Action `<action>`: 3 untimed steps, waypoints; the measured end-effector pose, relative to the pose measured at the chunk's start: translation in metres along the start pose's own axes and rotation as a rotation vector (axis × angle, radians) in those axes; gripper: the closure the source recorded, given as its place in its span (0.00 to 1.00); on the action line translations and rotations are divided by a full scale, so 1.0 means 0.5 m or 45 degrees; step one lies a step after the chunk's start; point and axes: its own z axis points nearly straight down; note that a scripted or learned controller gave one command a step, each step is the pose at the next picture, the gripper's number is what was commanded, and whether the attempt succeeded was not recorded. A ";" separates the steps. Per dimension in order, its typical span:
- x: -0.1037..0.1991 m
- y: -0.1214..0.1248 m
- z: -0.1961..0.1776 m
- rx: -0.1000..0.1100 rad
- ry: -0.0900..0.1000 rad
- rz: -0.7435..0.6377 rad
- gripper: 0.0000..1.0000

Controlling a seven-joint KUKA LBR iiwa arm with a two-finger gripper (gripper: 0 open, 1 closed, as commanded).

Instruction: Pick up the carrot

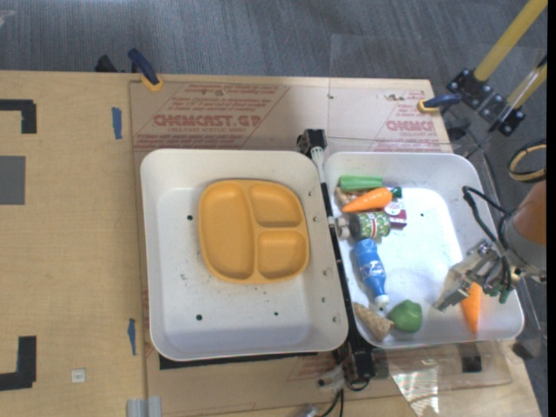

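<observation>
A small orange carrot (pixel 472 311) points tip-down at the right bin's front right corner, just inside the rim. My gripper (pixel 471 297) reaches in from the right and is shut on the carrot's upper end, with one grey finger (pixel 445 300) slanting to its left. I cannot tell if the carrot rests on the bin floor or hangs just above it. A second orange carrot-like piece (pixel 367 201) lies at the back left of the right bin (pixel 434 168), far from the gripper.
The right bin also holds a green vegetable (pixel 360 182), a green-labelled bottle (pixel 373 226), a blue bottle (pixel 370 269), a green lime-like fruit (pixel 406 315) and a tan piece (pixel 373 322). A yellow divided plate (pixel 254 230) lies in the left bin (pixel 165 259).
</observation>
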 end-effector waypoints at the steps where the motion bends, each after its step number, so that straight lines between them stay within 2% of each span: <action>1: 0.029 0.026 -0.001 0.010 -0.008 0.206 0.00; 2: 0.024 0.031 -0.026 0.003 -0.019 0.202 1.00; 3: 0.128 0.137 -0.006 0.007 -0.005 -0.129 1.00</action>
